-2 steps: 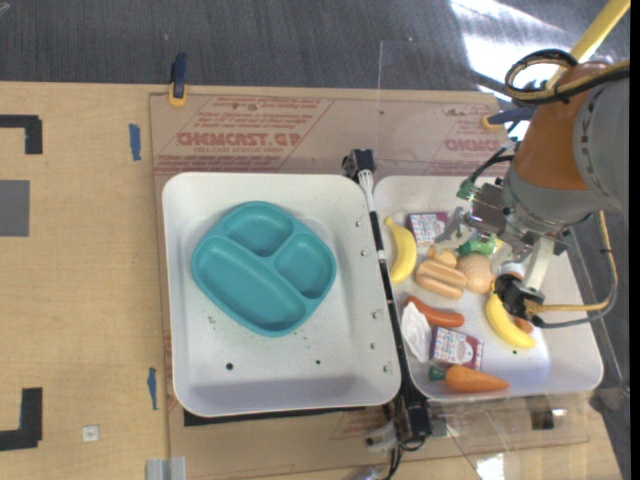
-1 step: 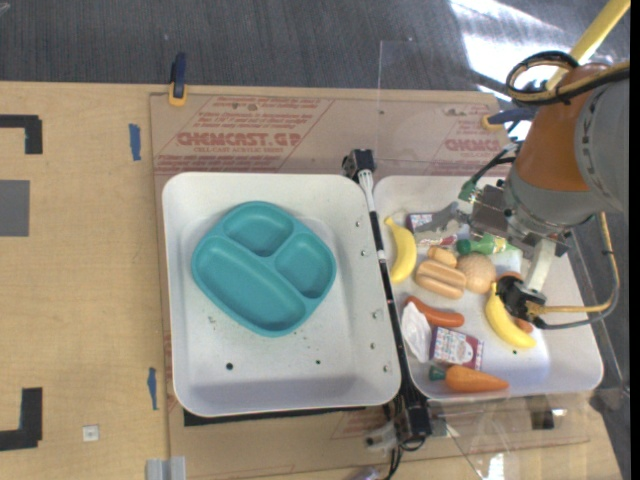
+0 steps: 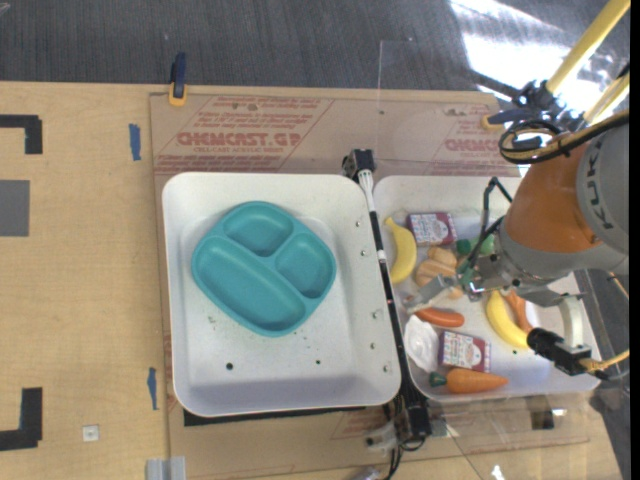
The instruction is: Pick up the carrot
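Observation:
An orange carrot (image 3: pixel 478 380) with a green stub at its left end lies along the front wall of the right bin (image 3: pixel 560 388). A smaller orange-red carrot-like piece (image 3: pixel 441 318) rests in the middle of that bin. My gripper (image 3: pixel 470 279) hangs over the bin's centre, just right of and above the smaller piece, close to a tan bread-like item (image 3: pixel 437 264). It is well behind the front carrot. The grey wrist and orange band (image 3: pixel 545 213) hide part of the bin's right side.
The right bin also holds a yellow banana (image 3: pixel 402 249) at the left, another banana (image 3: pixel 505 323) at the right, two purple packets (image 3: pixel 431 229) (image 3: pixel 463 350) and a white lid-like piece (image 3: pixel 421 345). The left bin (image 3: pixel 200 368) holds a teal divided plate (image 3: pixel 263 266).

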